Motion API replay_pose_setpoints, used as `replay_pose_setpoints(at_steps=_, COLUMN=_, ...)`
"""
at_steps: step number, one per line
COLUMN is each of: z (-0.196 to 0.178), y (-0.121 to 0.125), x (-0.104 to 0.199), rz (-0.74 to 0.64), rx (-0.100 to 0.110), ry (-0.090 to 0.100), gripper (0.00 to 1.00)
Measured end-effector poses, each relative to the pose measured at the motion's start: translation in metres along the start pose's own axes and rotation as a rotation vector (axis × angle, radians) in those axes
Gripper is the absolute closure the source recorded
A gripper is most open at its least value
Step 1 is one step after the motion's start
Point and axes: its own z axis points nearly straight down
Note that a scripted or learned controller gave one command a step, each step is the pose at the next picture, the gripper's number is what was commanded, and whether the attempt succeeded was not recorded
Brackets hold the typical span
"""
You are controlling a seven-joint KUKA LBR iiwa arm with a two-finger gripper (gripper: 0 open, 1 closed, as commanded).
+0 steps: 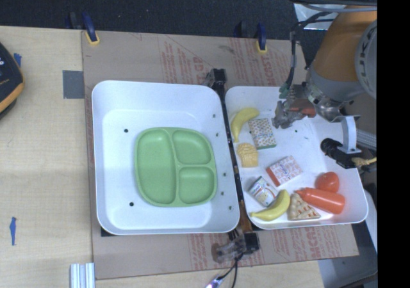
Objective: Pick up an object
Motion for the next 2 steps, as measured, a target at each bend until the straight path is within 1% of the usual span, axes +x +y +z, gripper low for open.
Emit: replay_pose_setpoints(at_steps=2, z=-0.021, y=0.000, x=-0.001, rz=-0.009, rx=0.004, ry=0.000, gripper=1.00)
